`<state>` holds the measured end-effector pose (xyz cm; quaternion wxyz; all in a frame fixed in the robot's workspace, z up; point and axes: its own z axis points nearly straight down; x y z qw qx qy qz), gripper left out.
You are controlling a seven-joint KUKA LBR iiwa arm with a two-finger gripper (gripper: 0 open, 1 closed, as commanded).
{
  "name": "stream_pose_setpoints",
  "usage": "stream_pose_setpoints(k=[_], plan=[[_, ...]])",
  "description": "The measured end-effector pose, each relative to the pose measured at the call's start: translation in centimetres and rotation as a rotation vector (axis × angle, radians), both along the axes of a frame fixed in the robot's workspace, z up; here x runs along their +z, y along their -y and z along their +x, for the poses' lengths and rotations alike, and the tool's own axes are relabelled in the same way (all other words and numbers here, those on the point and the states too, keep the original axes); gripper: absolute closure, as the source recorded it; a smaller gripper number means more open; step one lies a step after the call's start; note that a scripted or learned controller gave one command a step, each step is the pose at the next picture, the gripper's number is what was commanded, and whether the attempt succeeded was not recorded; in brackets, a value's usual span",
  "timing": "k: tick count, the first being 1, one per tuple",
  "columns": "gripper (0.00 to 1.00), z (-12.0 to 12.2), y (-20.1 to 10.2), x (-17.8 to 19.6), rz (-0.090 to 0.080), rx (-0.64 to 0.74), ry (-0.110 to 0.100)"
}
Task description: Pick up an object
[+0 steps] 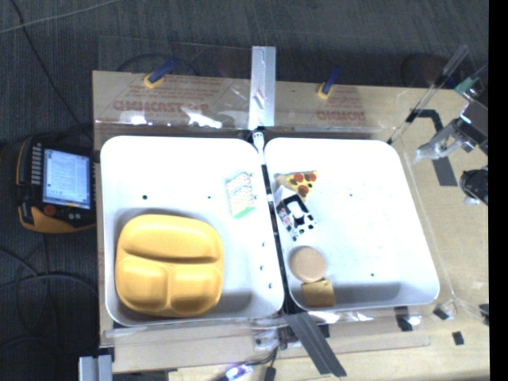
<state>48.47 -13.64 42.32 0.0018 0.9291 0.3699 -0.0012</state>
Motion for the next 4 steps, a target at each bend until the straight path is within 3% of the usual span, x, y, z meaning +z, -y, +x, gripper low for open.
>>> stream_pose_setpoints(k=[1,2,3,4], plan=[[0.00,-0.1,6.8,1.1,0.000,-0.295,-0.001],[1.00,0.0,6.9,2.0,-0.004,-0.295,-0.005],[1.00,0.0,6.9,2.9,-0.008,-0.295,-0.008],[1.00,-0.1,5.7,-15.7,0.006,0.075,-0.004]])
